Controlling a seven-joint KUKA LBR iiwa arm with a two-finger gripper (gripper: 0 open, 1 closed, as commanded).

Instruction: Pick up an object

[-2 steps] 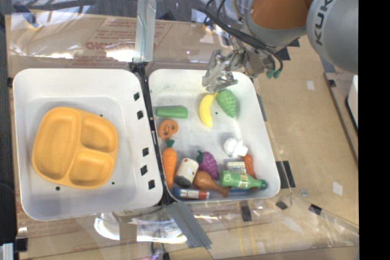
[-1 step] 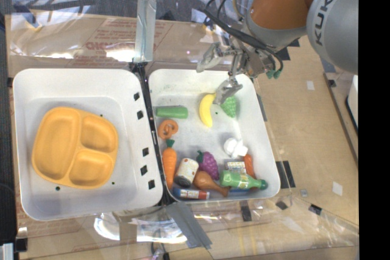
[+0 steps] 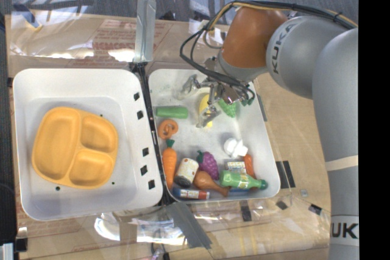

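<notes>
A grey robot arm with an orange band reaches in from the right over the right-hand shallow white plastic bin on the cardboard-covered tabletop, its metal pincer lowered into the far part of that bin. Whether the pincer is spread or closed cannot be told from this slant, and nothing can be made out between its tips. A small yellow banana-shaped toy lies right at the pincer, with a green leafy toy piece just beside it on the right. A green cucumber-like toy lies to the left near the bin's dividing wall, and a round orange toy sits just in front of it. Toward the near end of the bin lie an orange carrot toy, a purple bunch of toy grapes, a brown drumstick toy, a green toy bottle and a small white toy, crowded together. The left-hand white bin holds a yellow three-compartment plastic tray, lying flat and well apart from the arm.
</notes>
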